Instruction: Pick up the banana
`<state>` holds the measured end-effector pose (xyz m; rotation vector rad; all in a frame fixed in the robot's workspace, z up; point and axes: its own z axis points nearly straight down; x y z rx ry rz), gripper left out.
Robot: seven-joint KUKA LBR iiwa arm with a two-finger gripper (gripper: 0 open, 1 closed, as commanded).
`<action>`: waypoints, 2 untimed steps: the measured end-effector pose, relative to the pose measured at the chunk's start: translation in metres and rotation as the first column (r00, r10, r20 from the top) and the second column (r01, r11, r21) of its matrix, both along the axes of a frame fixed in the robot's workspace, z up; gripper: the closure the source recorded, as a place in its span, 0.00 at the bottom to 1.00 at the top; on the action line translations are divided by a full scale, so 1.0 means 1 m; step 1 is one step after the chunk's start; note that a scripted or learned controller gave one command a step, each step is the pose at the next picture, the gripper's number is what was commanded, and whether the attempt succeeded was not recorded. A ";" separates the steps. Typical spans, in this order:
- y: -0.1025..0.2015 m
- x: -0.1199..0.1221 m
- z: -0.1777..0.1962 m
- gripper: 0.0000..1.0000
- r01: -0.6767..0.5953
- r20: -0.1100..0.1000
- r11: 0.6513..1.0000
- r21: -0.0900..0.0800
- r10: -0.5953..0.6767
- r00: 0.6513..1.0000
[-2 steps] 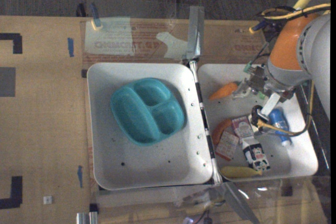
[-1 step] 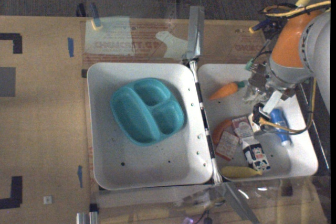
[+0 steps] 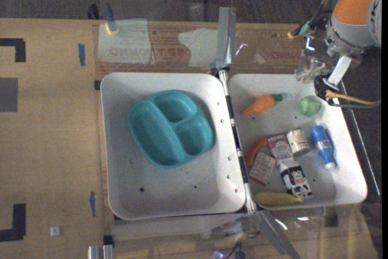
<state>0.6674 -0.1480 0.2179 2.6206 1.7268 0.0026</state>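
The banana [image 3: 277, 198] lies flat along the near edge of the right bin [image 3: 351, 148], close to its near-left corner, with a small black-and-white carton [image 3: 295, 180] touching it on the far side. The pincer [image 3: 316, 73] hangs over the far right corner of that bin, well apart from the banana; how far it is parted I cannot tell, and nothing shows in its grip. A carrot [image 3: 259, 105], a green ball [image 3: 309, 106] and a blue bottle [image 3: 323, 145] lie farther back. The left bin [image 3: 121, 191] carries a teal divided plate [image 3: 171, 127].
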 end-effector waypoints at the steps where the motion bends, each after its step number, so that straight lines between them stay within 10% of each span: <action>1: -0.035 -0.020 -0.019 1.00 0.743 -0.007 0.670 0.000 -0.743 0.670; 2: -0.034 -0.019 -0.019 0.00 0.742 -0.007 0.671 0.000 -0.742 0.671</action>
